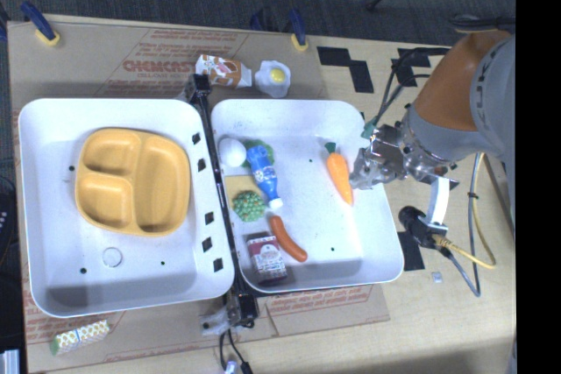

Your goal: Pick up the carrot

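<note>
The arm is reaching in from 3 o'clock, its gripper hanging over the right bin's 3 o'clock rim; whether it is apart or together, I cannot tell. The left bin is holding a yellow tray. The carrot is lying in the right bin just beside the gripper, at its 9 o'clock, leaves pointing to 12. A sausage is lying toward 6 o'clock.
</note>
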You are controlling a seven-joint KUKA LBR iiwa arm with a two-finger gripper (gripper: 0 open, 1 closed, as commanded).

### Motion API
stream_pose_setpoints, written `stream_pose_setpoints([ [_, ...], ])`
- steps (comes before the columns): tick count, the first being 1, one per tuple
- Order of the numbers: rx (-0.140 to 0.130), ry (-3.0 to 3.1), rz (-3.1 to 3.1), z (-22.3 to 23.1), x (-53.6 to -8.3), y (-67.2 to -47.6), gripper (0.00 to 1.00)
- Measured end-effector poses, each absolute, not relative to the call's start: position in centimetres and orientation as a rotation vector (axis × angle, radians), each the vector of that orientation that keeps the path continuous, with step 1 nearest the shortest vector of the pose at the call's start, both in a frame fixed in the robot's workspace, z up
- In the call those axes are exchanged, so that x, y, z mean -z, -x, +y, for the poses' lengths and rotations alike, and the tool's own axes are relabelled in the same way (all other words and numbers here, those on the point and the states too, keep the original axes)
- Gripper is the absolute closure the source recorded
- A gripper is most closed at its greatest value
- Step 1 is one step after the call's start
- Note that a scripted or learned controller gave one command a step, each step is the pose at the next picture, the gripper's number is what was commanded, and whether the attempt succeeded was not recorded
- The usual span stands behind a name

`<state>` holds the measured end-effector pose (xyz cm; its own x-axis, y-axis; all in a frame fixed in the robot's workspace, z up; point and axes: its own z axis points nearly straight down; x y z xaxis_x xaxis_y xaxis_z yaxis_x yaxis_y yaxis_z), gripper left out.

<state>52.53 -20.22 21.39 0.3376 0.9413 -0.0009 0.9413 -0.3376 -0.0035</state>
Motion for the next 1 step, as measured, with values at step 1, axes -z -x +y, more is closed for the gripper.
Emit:
stream_pose_setpoints([
  [1, -0.003, 2.589, -1.776, -19.76, -29.18, -47.63, 1.00],
])
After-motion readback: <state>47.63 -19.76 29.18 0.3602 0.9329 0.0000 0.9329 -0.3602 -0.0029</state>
